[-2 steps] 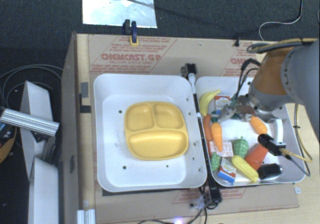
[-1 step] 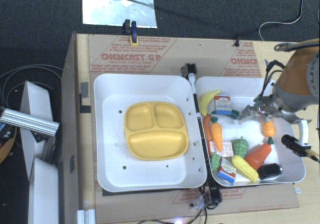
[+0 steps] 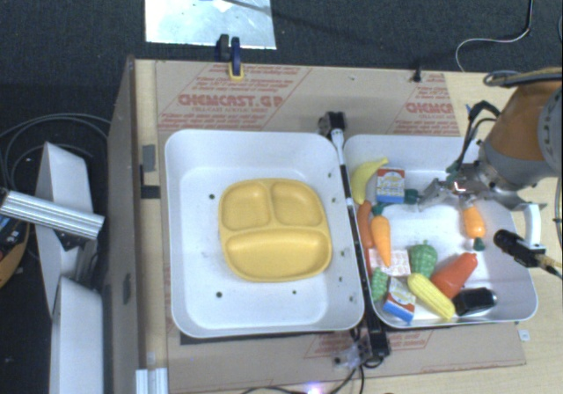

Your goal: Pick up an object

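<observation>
The tool (image 3: 447, 190) hangs low over the far side of the right white plastic bin (image 3: 519, 300), near a small orange plastic fruit (image 3: 474, 222); how wide it stands I cannot tell. Nothing looks lifted, so the pick seems undone, with the toy foods lying in that bin and the yellow divided plate (image 3: 274, 229) in the left bin (image 3: 193, 207).

Toy foods lie in the right bin (image 3: 526, 295): banana (image 3: 368, 177) and carton (image 3: 391, 185) at the far-left corner; carrot (image 3: 380, 239) centre-left; corn cob (image 3: 431, 295) near the front wall; small orange piece (image 3: 474, 222) at right.
</observation>
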Robot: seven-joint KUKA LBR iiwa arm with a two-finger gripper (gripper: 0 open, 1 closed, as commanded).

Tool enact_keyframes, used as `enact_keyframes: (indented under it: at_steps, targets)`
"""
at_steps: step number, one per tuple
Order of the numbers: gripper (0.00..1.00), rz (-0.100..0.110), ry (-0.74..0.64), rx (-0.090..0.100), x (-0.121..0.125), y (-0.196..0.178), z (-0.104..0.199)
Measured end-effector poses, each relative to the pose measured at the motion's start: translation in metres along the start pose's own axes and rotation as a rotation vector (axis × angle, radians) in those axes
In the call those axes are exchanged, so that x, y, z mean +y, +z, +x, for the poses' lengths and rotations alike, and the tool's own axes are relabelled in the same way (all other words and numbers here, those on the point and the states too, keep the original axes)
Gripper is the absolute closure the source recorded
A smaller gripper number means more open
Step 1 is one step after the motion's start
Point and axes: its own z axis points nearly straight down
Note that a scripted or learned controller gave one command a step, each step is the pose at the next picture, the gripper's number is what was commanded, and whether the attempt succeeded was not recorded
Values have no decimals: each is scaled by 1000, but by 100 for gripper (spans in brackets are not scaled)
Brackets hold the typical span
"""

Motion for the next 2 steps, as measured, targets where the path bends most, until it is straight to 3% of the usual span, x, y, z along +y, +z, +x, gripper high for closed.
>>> enact_keyframes:
  at_steps: [1,2]
  targets:
    - [0,5,-1,-1,-98,2,-1]
    - [100,1,3,-13,-99,-8,-6]
